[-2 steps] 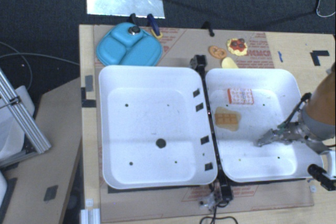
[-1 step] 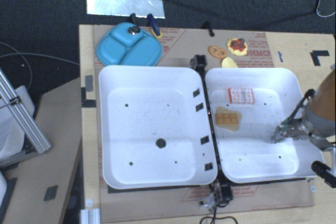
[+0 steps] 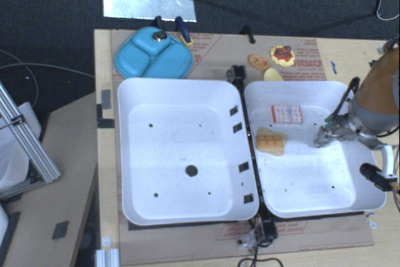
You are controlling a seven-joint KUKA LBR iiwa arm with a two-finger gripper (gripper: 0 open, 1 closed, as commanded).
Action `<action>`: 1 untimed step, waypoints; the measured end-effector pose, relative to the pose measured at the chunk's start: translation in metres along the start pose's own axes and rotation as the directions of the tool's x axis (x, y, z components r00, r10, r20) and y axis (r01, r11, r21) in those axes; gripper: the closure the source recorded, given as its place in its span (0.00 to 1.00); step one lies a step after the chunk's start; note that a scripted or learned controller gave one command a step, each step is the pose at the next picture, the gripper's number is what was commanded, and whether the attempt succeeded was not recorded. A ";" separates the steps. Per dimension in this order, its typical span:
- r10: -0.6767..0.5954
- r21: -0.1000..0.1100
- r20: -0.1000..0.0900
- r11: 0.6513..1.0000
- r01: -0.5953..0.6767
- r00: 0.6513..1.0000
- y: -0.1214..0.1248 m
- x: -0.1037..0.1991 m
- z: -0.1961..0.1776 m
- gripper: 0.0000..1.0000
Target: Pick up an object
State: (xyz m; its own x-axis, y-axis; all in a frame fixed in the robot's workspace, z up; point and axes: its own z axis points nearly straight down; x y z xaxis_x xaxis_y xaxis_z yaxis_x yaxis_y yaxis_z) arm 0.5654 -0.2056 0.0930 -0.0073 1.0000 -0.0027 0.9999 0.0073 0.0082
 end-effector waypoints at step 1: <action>0.008 0.010 -0.003 1.000 -0.008 1.000 -0.048 -0.001 -0.010 1.00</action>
